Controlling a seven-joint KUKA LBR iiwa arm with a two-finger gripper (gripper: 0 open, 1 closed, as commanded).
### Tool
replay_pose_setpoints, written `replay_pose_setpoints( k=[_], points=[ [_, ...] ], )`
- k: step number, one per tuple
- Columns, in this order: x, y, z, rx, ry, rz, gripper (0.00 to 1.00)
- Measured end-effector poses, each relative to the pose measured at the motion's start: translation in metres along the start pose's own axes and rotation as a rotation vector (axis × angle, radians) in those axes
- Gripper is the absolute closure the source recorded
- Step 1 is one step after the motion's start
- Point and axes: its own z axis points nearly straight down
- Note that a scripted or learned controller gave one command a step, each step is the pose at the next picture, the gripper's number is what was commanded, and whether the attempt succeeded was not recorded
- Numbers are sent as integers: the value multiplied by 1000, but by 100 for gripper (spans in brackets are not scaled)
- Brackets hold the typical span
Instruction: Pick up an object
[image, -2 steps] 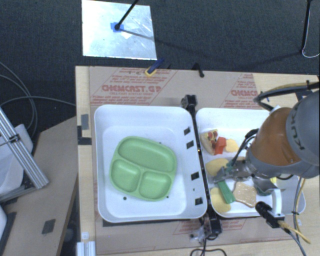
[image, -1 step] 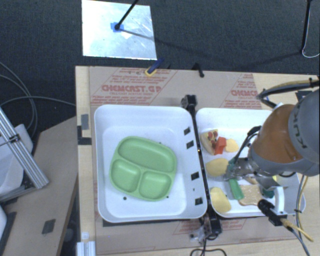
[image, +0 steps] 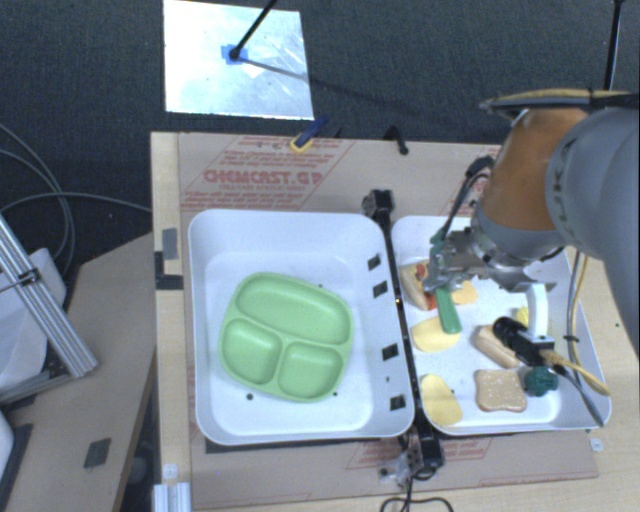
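Camera view: the hand (image: 440, 268) sits low over the upper left part of the right shallow white bin (image: 505, 428), right of frame centre. Can't tell how far open the hand is or whether it has hold of anything (the grey arm hides that part).

Nearest candidate is a green stick-shaped plastic toy (image: 448, 313), lying slanted just below the hand. Its upper end runs up to the hand; touching or not, can't tell.

Judgement: light, stiff, smooth hard plastic, probably slippery. Best taken across its narrow width near the middle so it doesn't swing or pop out.

A flat yellow plastic food piece (image: 434, 336) lies just beside its lower end and could get nudged. A tan toast-slice toy (image: 499, 391) sits lower right in that bin, apart. The left shallow white bin (image: 300, 235) holds a pale green divided plastic plate (image: 286, 337).
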Motion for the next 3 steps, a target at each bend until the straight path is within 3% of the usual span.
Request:
replay_pose_setpoints(
  k=[1,2,3],
  points=[
    [51,-3,-65,7,1,2,100],
    [30,-82,-69,18,-1,14,100],
    [44,-79,-69,14,-1,9,100]
  ],
)
